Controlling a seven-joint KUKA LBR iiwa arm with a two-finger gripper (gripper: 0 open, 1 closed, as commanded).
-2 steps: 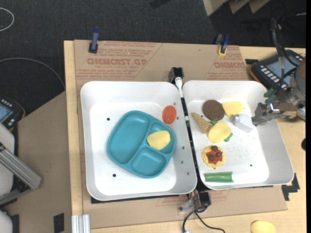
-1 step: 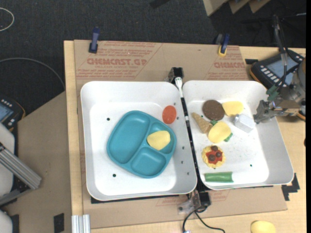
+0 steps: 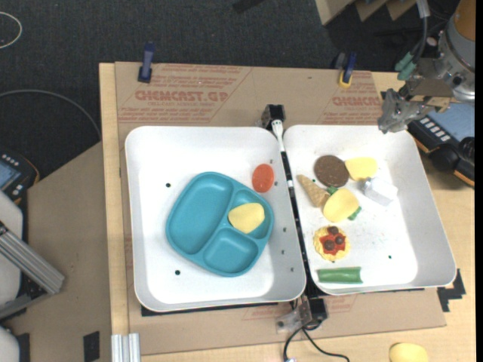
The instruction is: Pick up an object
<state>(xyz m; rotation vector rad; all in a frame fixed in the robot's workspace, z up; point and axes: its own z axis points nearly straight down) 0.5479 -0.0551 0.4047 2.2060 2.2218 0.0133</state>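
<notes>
The end effector [image 3: 392,119] hangs over the upper right corner of the right bin [image 3: 430,225], at the bin's far rim. Nothing shows between its fingers; whether they are open or closed cannot be told at this size. The arm [image 3: 453,59] enters from the upper right.

Objects in the right bin, all below and left of the end effector and apart from it:
- Yellow piece [image 3: 361,167], the closest item, touching the brown disc [image 3: 330,170] on its left.
- White block [image 3: 379,191], just below the yellow piece.
- Tan wedge [image 3: 311,190], beside the bin's left wall.
- Yellow-green item [image 3: 340,204], at the bin's middle.
- Pizza toy [image 3: 332,243], round, with red and dark toppings.
- Green bar [image 3: 339,275], lying flat near the near rim, farthest from the end effector.

The left bin [image 3: 147,202] holds a blue tray [image 3: 204,217] with three compartments. A pale yellow item [image 3: 246,216] lies in its right compartment. A red-orange ball [image 3: 263,177] rests on the bin floor just beyond the tray's upper right edge, near the divider between the bins.

Both bins sit on a cardboard sheet [image 3: 189,89] covering the desk. Two clamps [image 3: 146,64] hold the sheet's far edge.
</notes>
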